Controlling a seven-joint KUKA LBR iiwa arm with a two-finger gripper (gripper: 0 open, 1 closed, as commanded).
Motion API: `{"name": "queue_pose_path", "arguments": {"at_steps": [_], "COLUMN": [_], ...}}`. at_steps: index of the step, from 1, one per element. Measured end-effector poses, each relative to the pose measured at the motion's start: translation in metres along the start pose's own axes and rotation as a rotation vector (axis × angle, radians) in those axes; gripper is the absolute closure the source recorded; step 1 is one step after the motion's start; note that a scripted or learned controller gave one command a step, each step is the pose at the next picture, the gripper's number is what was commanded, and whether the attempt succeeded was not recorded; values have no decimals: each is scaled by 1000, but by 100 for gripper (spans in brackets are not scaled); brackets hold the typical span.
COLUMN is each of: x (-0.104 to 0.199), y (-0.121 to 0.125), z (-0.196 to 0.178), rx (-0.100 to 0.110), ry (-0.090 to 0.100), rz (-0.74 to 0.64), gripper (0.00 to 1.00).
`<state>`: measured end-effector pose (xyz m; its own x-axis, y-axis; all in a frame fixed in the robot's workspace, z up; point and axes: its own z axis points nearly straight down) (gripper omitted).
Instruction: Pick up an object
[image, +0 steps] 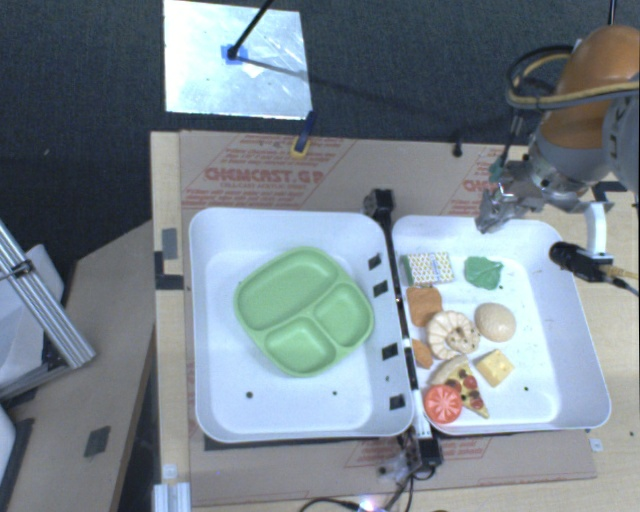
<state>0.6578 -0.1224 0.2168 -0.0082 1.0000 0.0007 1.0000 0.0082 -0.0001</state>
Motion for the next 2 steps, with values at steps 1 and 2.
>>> {"name": "queue_pose_path", "arguments": {"at_steps": [1,2], "x": [44,82], "y": [-28,-47], "z": [-11,-9], "rx": [0,1], "ry": [0,0], "rz": [0,0], "gripper": [100,100]}}
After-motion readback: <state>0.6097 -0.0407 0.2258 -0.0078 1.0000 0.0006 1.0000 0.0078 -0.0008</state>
